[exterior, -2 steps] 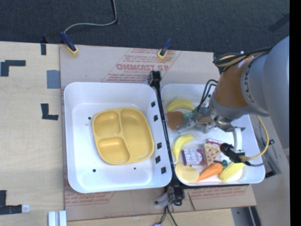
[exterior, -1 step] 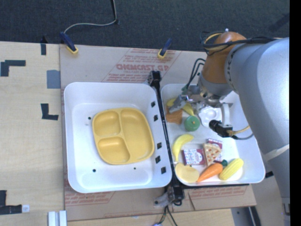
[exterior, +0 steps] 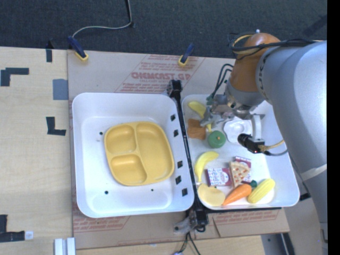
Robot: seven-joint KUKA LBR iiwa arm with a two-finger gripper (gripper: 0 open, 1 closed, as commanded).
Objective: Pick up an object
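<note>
Toy food items crowd the right bin (exterior: 287, 193), at the centre right of the frame: a green round piece (exterior: 216, 138), a brown block (exterior: 195, 129), two bananas (exterior: 204, 161), a pizza slice card (exterior: 240, 171), a carrot (exterior: 237, 194), a corn cob (exterior: 262, 190) and a pale yellow disc (exterior: 210, 196). The gripper (exterior: 217, 112) hangs low over the bin's upper part, just above the green piece and beside the upper banana (exterior: 197, 108); whether its jaws are spread or closed cannot be told. The left bin (exterior: 87, 142) holds a yellow divided plate (exterior: 139, 153).
</note>
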